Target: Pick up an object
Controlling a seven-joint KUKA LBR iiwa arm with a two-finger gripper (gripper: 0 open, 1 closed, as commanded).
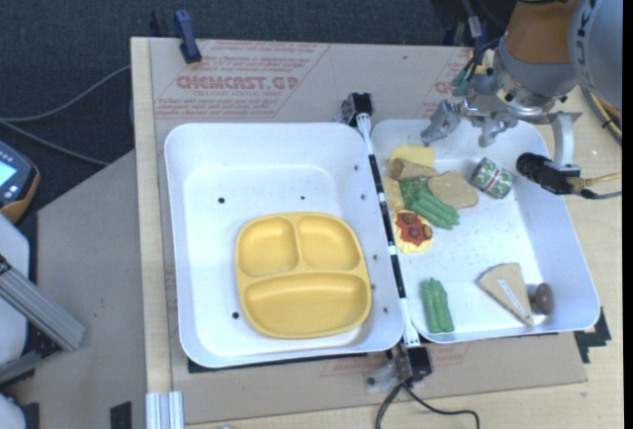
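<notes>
Tool (467,126) over back edge of right bin (569,249), fingers spread apart, nothing between them.
Left bin (198,170): yellow divided tray (301,274). Right bin: cheese wedge (412,161), green bean pods (429,205), pizza slice (412,230), small can (491,176) (green label, on its side, just below tool), green pod (436,305), tan wedge (506,289).

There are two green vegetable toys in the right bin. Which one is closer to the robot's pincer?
The green one lying in the cluster by the yellow wedge, just below the pincer. The other green piece lies alone near the bin's front edge, much farther away.
</notes>
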